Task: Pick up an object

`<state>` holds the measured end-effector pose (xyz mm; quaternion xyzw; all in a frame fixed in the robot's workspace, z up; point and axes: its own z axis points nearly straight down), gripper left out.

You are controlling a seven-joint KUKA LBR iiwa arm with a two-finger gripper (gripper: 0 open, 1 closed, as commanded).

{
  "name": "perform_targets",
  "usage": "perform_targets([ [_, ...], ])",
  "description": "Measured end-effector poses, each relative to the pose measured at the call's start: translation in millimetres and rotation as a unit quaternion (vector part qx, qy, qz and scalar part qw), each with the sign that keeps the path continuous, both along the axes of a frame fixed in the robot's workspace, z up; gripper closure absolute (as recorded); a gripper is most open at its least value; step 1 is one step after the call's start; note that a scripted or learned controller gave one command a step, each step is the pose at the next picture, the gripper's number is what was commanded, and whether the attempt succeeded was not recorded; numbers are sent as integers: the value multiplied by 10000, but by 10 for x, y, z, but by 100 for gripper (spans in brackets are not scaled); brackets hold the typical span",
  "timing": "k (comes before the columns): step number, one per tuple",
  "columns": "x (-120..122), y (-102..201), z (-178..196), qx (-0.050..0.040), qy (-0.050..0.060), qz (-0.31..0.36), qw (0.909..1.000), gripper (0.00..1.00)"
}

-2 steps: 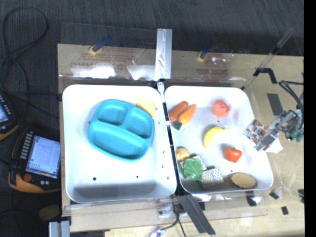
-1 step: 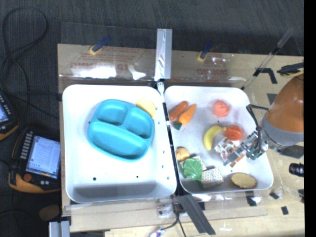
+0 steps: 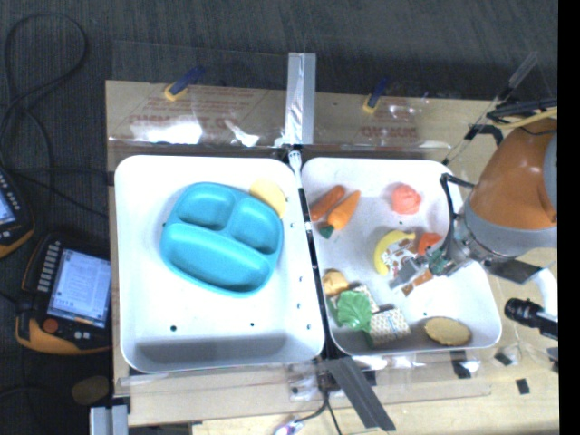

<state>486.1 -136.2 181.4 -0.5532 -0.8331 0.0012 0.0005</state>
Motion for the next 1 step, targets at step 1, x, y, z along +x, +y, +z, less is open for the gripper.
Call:
perform_targets([
  [1,-25,632,301,-2,5,-591,9983,100],
])
